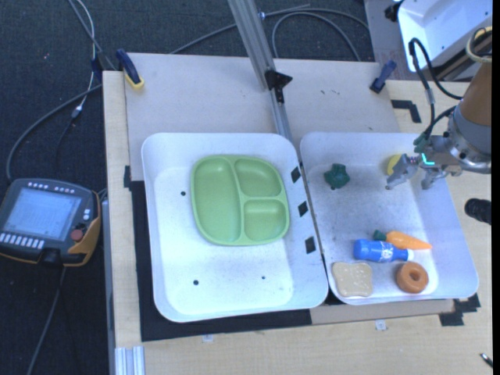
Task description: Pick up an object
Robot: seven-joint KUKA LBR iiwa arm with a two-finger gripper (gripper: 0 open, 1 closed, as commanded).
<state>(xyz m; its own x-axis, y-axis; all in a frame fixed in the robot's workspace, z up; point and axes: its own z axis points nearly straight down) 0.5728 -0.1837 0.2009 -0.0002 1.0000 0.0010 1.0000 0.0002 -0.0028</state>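
Note:
My gripper hangs over the far right part of the right bin. It is open, its two grey fingers spread apart with nothing between them. A small yellow object lies just beside the left finger, partly hidden by it. A dark green object sits to the left, apart from the gripper. Along the bin's near side lie a blue bottle, an orange carrot, a brown donut and a slice of toast.
The left bin holds a green divided plate. A metal pole slants across the back of the bench. A teach pendant lies on the floor at the left.

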